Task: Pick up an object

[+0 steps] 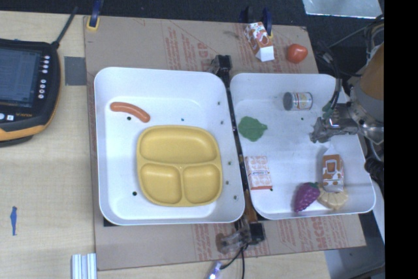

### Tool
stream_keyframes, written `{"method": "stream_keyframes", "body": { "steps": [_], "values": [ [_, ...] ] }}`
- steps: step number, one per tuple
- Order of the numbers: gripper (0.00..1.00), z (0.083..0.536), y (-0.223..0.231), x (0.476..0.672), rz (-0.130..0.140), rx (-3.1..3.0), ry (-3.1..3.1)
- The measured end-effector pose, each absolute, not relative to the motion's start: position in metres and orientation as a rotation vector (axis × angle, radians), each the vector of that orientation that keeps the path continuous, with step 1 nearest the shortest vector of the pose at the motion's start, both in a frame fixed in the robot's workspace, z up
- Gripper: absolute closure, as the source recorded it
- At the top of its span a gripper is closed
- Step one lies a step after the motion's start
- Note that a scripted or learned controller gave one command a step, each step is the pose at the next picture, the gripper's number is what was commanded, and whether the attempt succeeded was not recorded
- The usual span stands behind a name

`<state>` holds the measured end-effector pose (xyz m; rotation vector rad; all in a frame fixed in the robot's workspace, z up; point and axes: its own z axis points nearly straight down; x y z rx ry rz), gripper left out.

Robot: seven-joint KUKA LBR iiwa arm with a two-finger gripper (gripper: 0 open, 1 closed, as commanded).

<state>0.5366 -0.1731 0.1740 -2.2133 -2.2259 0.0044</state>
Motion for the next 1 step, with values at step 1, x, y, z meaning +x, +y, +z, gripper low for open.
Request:
{"method": "stream_keyframes", "body": {
  "steps": [1],
  "values": [
    [1.00,0.1704,-0.1101,0.5055,0.005,-2.212,-2.227]
  ]
}}
